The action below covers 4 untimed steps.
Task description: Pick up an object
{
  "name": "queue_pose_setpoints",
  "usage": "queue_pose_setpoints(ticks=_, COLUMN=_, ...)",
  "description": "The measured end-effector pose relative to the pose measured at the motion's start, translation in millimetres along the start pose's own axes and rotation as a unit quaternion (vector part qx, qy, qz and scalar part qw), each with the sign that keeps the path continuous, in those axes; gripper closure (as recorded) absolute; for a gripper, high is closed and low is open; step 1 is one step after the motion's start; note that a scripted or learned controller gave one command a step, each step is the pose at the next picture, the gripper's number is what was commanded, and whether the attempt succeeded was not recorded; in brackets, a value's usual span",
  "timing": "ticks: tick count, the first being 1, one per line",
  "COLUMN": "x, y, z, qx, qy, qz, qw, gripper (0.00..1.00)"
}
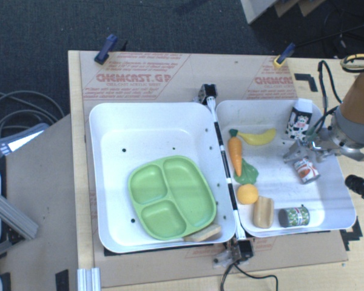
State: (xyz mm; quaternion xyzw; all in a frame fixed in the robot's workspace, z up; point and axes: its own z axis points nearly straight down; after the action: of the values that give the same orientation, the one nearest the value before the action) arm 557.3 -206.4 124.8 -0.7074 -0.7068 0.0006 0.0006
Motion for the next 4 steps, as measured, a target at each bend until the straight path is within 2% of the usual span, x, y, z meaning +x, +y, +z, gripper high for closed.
queue_pose_setpoints(ticks=1, x=-14.2, y=-9.7, z=16.2, qx=0.001, qy=0.001, qz=0.0, qw=1.0, gripper=0.0)
queue_pose_setpoints(ticks=2, x=-14.5, y=-9.3, z=5.9, qx=-0.001, qy=0.0, qz=0.0, qw=1.0, gripper=1.0)
queue_pose_setpoints(ticks=3, x=35.5, y=7.5, z=-1.0, qx=-0.004, qy=-0.001, qz=-0.001, qw=1.0, gripper=1.0)
queue_pose_setpoints(ticks=4, x=35.6, y=6.3, z=1.0, qx=-0.002, qy=-0.001, qz=-0.001, qw=1.0, gripper=0.0)
